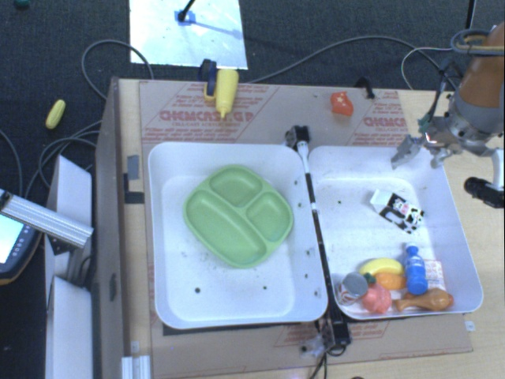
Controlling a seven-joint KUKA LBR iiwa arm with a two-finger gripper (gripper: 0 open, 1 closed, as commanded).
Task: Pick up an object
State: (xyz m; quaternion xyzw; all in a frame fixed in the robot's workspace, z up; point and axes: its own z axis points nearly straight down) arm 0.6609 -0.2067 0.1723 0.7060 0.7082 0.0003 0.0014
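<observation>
Gripper (420,150) hovering with fingers spread, gripping nothing, over far edge of right bin (454,212). Candidate objects lying heaped in near corner: banana (380,267), blue bottle (413,268). Black-and-white toy (401,211) lying apart mid-bin, offering clearest access.

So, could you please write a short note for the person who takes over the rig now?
End effector: open, holding nothing, above the far edge of the right bin.
Things: green plate in the left bin. In the right bin, a black-and-white toy lies alone mid-bin; banana, blue bottle, pink toy and orange drumstick crowd the near edge.
Done: nothing picked up yet.
Left: the whole pick. The black-and-white toy looks easiest, as it lies apart.
</observation>
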